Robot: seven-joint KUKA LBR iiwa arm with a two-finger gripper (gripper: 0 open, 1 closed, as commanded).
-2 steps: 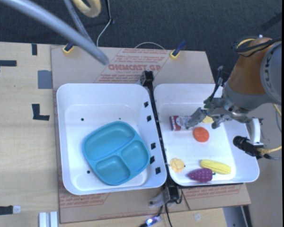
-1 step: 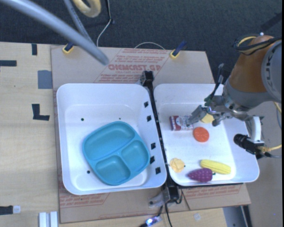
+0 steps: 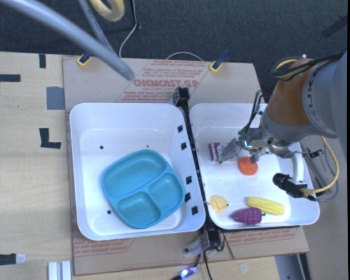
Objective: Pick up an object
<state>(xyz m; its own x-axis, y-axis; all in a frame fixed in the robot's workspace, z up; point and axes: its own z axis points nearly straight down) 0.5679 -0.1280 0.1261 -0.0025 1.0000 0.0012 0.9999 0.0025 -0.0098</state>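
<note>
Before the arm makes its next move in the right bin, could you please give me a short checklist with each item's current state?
1. Gripper over right bin: ok.
2. Something held between the fingers: cannot tell.
3. Orange ball close beside the gripper, unobstructed: ok.
4. Corn, purple grapes and yellow piece lie apart near the front wall: ok.
5. Blue tray in left bin, out of the way: ok.

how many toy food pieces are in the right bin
4 clearly: an orange round toy fruit just below the hand, a small yellow lumpy piece, a purple grape bunch and a yellow corn cob along the near edge. The arm may hide more.
</note>
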